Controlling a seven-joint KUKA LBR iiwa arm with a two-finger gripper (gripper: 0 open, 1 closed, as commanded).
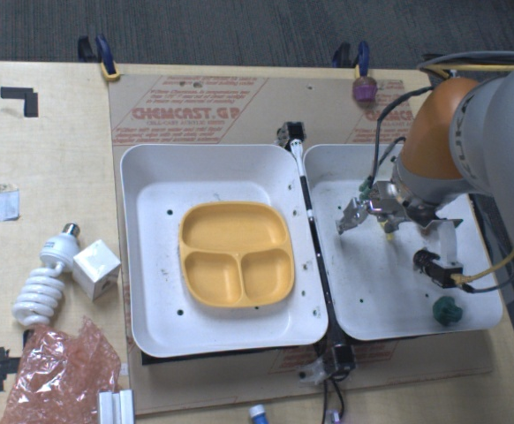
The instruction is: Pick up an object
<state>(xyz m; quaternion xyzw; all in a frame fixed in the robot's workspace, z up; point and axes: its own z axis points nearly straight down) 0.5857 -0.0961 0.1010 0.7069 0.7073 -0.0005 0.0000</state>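
**A:** What is on the bench?

**B:** Two white bins sit side by side. The left bin holds a yellow tray with three compartments, lying flat near the middle. The right bin holds a small dark green object near its front right corner.

**A:** Where is the arm?

**B:** The arm reaches in from the right, over the right bin. Its gripper hangs above the bin's back left part, well apart from the green object and across the divider from the tray.

**A:** Does it hold anything?

**B:** I see nothing between its fingers. Whether they are spread or closed, I cannot tell; they look too small and cluttered.

**A:** So how far along is it?

**B:** Early, I judge. Nothing is lifted. Both things rest in their bins. Choosing a target, descending, closing and lifting all appear left to do.
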